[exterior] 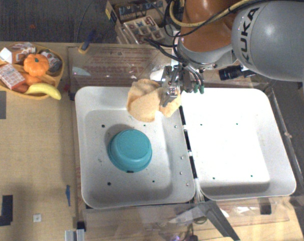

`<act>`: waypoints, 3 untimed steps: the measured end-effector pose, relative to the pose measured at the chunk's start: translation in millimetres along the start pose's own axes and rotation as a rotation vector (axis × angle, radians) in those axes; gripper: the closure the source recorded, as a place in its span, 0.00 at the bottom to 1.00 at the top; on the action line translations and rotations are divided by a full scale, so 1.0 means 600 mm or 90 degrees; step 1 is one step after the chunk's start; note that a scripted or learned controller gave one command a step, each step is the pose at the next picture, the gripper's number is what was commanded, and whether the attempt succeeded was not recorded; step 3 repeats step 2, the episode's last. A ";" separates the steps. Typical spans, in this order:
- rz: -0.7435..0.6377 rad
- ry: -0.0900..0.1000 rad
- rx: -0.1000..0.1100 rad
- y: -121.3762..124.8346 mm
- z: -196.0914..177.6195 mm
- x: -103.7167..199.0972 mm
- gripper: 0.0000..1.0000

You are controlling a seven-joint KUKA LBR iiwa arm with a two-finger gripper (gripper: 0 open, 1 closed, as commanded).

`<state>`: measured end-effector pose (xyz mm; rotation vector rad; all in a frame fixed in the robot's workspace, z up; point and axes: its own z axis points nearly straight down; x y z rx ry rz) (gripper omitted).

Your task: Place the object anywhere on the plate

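Here a tan cloth [145, 102] is gripped by the gripper [168, 97] above the left bin [89, 134]. The carrying step is judged underway; next it must be moved toward 7 o'clock and released over the teal plate [130, 150].

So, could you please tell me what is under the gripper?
The gripper sits over a tan cloth-like object at the left bin's top edge; whatever lies beneath that object is covered.

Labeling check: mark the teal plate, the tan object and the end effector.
teal plate [130, 149]: camera view, centre of its top.
tan object [143, 104]: camera view, middle of its left lobe.
end effector [168, 95]: camera view, between the fingertips.
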<state>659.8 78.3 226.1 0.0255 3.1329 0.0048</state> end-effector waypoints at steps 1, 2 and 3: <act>-0.011 0.000 0.000 0.087 -0.001 0.007 1.00; -0.011 -0.001 0.000 0.087 -0.003 0.006 0.00; -0.011 -0.001 0.000 0.087 -0.003 0.006 0.00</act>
